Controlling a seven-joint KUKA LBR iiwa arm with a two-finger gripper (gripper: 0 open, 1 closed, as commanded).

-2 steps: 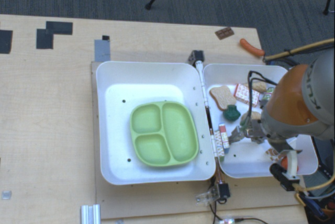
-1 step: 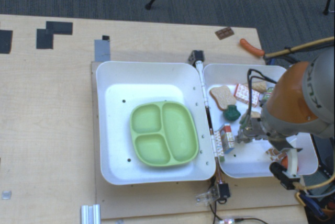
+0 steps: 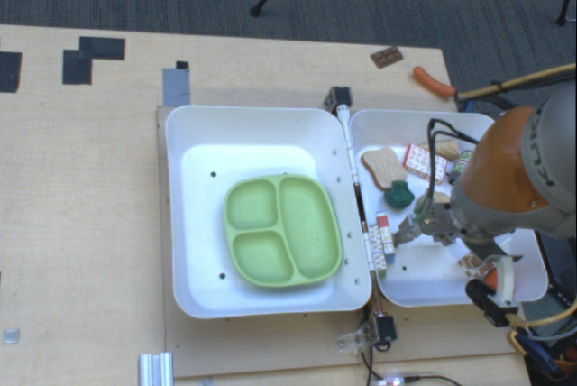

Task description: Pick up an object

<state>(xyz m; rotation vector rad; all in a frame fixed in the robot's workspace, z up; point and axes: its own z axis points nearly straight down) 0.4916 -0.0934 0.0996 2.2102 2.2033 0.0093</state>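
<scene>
On the left the bare wooden bench (image 3: 81, 195) carries a few dark tape patches near its far edge, and beside them a small grey block stands just beyond the corner of the left bin (image 3: 185, 195). That bin holds a pale green three-compartment tray (image 3: 282, 231), lying flat and slightly turned, with two smaller wells toward the left and one long well on the right. A thin black-and-white rod (image 3: 353, 172) runs along the seam where the two bins meet. Just right of the seam, in the right bin (image 3: 424, 285), a small flat printed packet (image 3: 380, 242) lies near the left wall; beyond it sits a tan, toast-like slice (image 3: 382, 165), and touching its near edge a small dark green object (image 3: 398, 193). A red-and-white patterned card (image 3: 418, 160) lies a little farther right, near the bin's far wall. The arm (image 3: 505, 172) comes in from the right and bends down over the right bin, its orange band uppermost and the grey wrist below it pointing toward the bin floor. The gripper (image 3: 416, 226) hangs low over the middle of that bin, near the green object and the packet; whether it is spread or pressed together cannot be told, and nothing is visibly pinched in it. Outside the bins, an orange piece (image 3: 434, 83) lies on the bench's far right corner.
</scene>
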